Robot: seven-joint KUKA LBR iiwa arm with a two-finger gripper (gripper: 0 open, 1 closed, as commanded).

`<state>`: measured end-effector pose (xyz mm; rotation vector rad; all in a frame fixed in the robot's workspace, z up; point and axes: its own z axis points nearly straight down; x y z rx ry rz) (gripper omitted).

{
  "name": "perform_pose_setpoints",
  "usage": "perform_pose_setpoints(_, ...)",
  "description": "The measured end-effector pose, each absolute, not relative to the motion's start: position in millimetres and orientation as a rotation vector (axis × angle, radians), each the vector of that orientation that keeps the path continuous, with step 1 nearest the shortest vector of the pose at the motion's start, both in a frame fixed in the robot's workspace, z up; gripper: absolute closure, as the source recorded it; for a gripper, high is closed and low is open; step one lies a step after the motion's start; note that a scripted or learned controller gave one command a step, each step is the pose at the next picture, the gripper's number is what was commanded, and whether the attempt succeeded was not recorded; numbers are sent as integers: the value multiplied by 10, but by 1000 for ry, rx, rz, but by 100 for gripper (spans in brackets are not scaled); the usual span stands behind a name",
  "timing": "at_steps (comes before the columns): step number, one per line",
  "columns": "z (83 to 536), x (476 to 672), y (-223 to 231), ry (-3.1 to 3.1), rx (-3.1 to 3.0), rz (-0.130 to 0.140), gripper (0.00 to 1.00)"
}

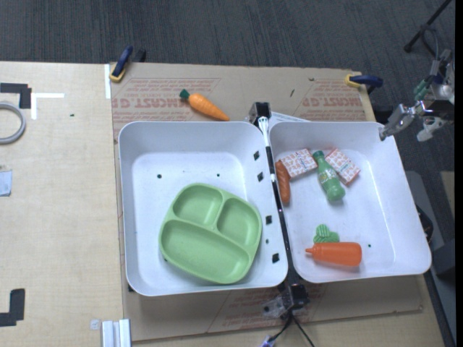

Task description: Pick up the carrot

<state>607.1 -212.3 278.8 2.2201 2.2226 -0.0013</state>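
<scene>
A small orange carrot (205, 105) with a green top lies on the cardboard just behind the left bin (137, 194), outside both bins. Its green end points left and its tip points right, toward the gap between the bins. My gripper (418, 116) hangs at the far right of the view, beyond the right bin's (405, 194) back right corner and well away from the carrot. Nothing can be seen held in it.
A green divided plate (211, 231) lies in the left bin. The right bin holds two red-and-white packets (296, 163), a green bottle (329, 179), a brown sausage (282, 181), an orange bottle (334, 254) and a small green piece (325, 233). Blue clamps (121, 63) pin the cardboard's back corners.
</scene>
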Motion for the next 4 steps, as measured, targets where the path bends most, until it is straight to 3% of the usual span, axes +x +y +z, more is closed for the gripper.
perform_pose_setpoints(1,1922,6343,-741,2361,2072,-1,0)
perform_pose_setpoints(2,1921,5715,45,2465,1949,-2,0)
perform_pose_setpoints(3,1922,5844,37,2654,1679,0,0)
perform_pose_setpoints(4,2017,5764,479,2648,1687,1,0)
